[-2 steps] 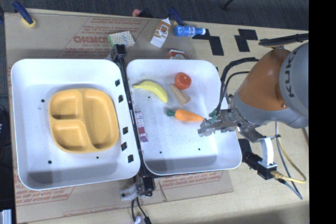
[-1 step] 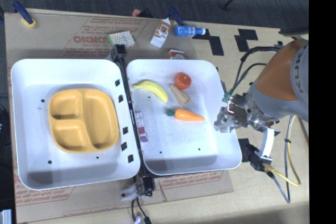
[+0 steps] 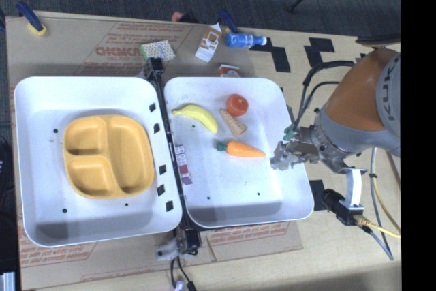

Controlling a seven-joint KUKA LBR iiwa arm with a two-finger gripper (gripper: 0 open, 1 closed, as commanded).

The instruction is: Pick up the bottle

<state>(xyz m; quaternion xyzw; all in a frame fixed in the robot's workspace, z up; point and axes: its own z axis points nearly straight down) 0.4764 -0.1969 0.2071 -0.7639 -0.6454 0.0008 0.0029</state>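
Two bins: the left bin (image 3: 27,146) carries a yellow divided tray (image 3: 109,155); the right bin (image 3: 272,204) carries the small items, and the arm (image 3: 361,105) comes in at its 3 o'clock rim.
Arm: the grey and orange body covers its own wrist, so much of the tool end is masked from above.
Bottle: a blue bottle (image 3: 244,41) lies on its side on the cardboard outside the bins, near 12 o'clock from the right bin's centre, cap end toward 3 o'clock, beside a small carton (image 3: 208,43).
Bin contents: a banana (image 3: 196,116), a carrot (image 3: 242,150), a red tomato-like piece (image 3: 237,104) and a tan stub (image 3: 234,123) sit in the right bin; none is the target.
Gripper: the gripper (image 3: 291,153) hangs at the right bin's 3 o'clock edge, well apart from the bottle; nothing shows between its fingers, and how far they are parted cannot be told.
Step in hand: likely the reach, with the grasp not yet begun.
Doing it well: the arm should probably lift over the rim, travel toward 12 o'clock, and set the jaws across the bottle's short axis at mid-body, since a lying bottle may roll.
Risk: the carton just beside the bottle could be nudged.
Hard to read: the bottle's label and cap detail are blurred.
Small unknown: a pale scrap (image 3: 228,69) near the bin's 12 o'clock rim is too small to identify.
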